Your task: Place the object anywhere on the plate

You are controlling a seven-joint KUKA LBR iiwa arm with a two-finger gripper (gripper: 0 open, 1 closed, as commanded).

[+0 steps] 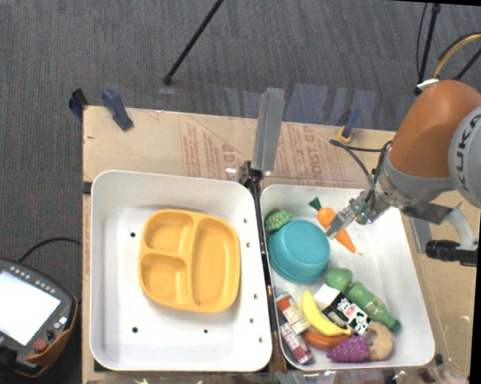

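Right bin: end effector against toy carrot, finger spread impossible to tell.

Unreadable red print on cardboard

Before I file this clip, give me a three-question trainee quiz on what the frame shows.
1. True or false: the yellow three-compartment plastic plate lies in the same bin as the teal plastic bowl.
2. Which toy lies right by the two-finger gripper? A) yellow banana B) orange carrot with green top C) purple grape bunch
3. Fill in: the bowl sits upside ____.

Key: 1 false, the plate is in the left bin, the bowl in the right bin. 2 B. 3 down.
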